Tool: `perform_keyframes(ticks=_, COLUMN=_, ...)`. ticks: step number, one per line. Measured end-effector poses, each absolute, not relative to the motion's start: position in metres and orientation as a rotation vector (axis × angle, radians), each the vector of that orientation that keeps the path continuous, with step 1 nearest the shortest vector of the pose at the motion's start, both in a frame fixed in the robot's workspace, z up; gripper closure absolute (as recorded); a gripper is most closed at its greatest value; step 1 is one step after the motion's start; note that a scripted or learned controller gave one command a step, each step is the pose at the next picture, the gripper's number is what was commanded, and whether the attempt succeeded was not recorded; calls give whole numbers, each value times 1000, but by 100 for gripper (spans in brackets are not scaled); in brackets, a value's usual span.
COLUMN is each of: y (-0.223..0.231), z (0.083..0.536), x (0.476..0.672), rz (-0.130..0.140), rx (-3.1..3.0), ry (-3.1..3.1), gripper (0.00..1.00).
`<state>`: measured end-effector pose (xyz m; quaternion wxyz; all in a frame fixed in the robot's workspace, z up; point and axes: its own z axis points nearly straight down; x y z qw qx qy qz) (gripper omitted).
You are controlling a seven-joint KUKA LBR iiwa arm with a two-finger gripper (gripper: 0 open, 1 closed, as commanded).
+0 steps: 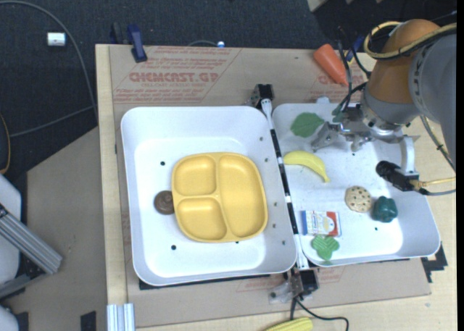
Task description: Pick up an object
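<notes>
The bench (109,177) carries two shallow white bins side by side. In the left bin (138,134) a yellow divided plate (217,197) with three compartments lies near the middle, and a small brown round piece (164,202) sits touching the plate's left edge, partly tucked under it. The black divider (281,177) runs between the two bins. In the right bin (420,232), near its far-left corner, lies a green leafy piece (307,124). Just nearer along the left wall lies a yellow banana (307,164), curved, with one end close to the divider. Toward the near edge sits a small white packet with red and blue print (320,222), and a second green leafy piece (324,247) lies touching the packet's near side, close to the bin's near-left corner. To the right of the packet, near the middle of the bin, rests a round tan cookie (357,198), and just beside it to the right is a dark green lumpy object (383,209). An orange carrot-like object (331,64) lies on the bench beyond the right bin's far edge. The arm (406,69) reaches in over the far-right part of the right bin, and the gripper (354,132) hangs above the bin's far side, between the first green leafy piece and the far-right corner. Whether the gripper is released or clenched cannot be told, and nothing is seen in its grasp.
</notes>
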<state>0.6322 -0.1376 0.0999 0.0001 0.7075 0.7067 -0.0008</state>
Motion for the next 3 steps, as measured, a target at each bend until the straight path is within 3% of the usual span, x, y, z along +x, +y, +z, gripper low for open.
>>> perform_keyframes(ticks=1, y=-95, z=87, x=588, rz=0, rx=2219, ry=2213, gripper=0)
perform_keyframes(ticks=2, y=-103, z=85, x=641, rz=0, rx=2220, ry=2221, gripper=0)
perform_keyframes(ticks=3, y=-105, z=85, x=666, rz=1, rx=2218, ry=2222, gripper=0)
